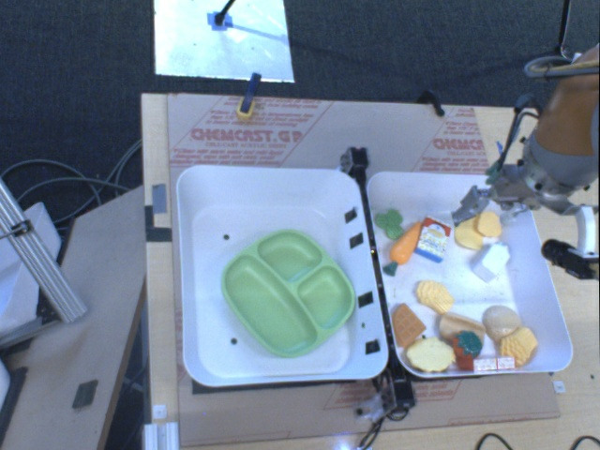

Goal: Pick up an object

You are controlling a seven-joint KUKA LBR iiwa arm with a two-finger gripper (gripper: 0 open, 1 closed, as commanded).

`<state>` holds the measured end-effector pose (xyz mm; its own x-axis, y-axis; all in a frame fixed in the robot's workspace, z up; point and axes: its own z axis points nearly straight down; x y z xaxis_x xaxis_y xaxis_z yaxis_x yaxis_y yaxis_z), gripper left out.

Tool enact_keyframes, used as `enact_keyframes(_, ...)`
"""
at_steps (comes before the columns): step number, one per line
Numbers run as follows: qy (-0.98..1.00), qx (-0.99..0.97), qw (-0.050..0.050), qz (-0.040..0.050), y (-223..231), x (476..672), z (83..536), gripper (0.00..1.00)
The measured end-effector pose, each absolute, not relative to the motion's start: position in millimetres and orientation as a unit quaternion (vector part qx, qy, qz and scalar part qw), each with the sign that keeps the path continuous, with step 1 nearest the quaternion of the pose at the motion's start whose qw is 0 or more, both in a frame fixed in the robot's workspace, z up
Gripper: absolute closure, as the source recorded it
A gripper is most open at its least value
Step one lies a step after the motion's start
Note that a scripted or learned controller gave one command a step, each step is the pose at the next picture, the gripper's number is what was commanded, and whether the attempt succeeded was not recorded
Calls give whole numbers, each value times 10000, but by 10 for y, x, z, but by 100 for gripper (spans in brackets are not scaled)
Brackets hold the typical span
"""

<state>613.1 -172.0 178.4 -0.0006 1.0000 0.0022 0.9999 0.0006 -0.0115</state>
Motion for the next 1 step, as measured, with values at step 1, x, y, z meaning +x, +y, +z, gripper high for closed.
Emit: enact_keyframes(1,-7083,-7060,-6,-4,-1717,6163,1861,0)
